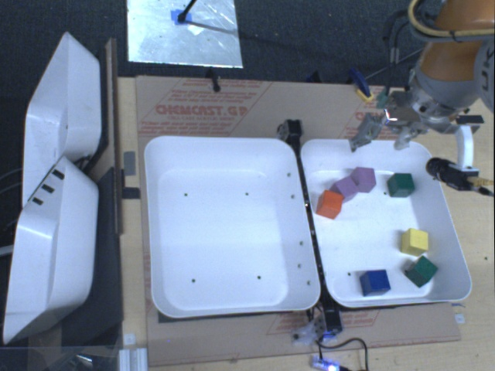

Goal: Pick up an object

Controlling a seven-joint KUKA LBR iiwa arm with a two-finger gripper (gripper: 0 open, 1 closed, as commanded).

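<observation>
Several small blocks lie in the right bin (456, 273): two purple blocks (355, 183) touching each other, an orange one (329, 204) beside them, a green one (401, 185), a yellow one (414, 241), another green one (421, 270) and a blue one (374, 282). My gripper (384, 140) hangs open over the bin's far edge, above and behind the purple blocks, with nothing between its fingers.
The left bin (166, 284) sits beside the right one, with a black clamp (291, 129) at the seam. Cardboard (205, 107) lies under both. A shiny metal sheet (184, 22) is at the back, white housings (54, 207) at far left.
</observation>
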